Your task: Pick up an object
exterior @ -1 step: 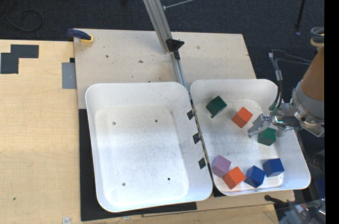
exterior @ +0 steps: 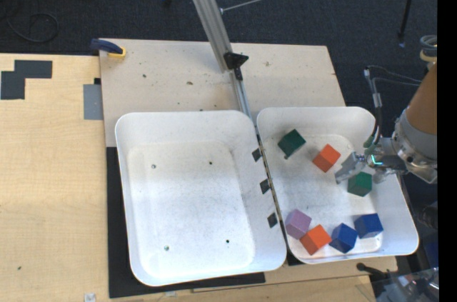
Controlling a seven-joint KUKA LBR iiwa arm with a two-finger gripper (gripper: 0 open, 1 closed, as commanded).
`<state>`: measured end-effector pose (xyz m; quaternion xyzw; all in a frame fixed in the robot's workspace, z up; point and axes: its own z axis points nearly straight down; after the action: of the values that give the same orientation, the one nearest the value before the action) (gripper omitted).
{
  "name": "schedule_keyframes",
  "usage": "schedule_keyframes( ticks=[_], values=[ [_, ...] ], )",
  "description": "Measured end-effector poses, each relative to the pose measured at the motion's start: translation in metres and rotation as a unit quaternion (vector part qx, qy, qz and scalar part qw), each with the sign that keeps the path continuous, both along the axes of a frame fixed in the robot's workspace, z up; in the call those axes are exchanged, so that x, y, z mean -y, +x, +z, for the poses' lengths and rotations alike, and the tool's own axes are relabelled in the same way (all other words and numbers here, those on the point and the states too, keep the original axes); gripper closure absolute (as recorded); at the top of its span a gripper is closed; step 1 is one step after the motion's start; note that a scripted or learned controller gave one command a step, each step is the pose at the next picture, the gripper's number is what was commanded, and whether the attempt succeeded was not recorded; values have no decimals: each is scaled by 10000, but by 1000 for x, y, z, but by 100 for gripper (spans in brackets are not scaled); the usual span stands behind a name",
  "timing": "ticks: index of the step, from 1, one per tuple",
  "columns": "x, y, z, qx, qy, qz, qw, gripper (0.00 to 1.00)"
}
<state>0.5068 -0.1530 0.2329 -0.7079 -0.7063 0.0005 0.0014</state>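
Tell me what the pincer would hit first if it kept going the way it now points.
The pincer points toward the view's left. The orange cube lies first in that line, though height is unclear, so it might pass above. The green cube sits just below, off that line.

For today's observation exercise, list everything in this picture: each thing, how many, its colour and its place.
Shallow plastic bins: 2, white, side by side: left, right.
Green blocks: 2, right bin; one far left, one below the gripper.
Orange blocks: 2, right bin; centre, near edge.
Blue blocks: 2, right bin, near right corner.
Purple block: 1, right bin, near left.
Aluminium rail: 1, silver, slanting behind bins.
Gripper: 1, grey, over right bin.
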Motion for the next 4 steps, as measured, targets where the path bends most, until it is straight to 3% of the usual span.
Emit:
schedule_keyframes(
  ticks=[2, 3, 4],
  values=[
    [2, -14, -125, -40, 12, 10, 10000, 0],
    [2, -14, -141, -2, 5, -2, 10000, 0],
    [3, -14, -131, -5, 12, -36, 10000, 100]
  ],
)
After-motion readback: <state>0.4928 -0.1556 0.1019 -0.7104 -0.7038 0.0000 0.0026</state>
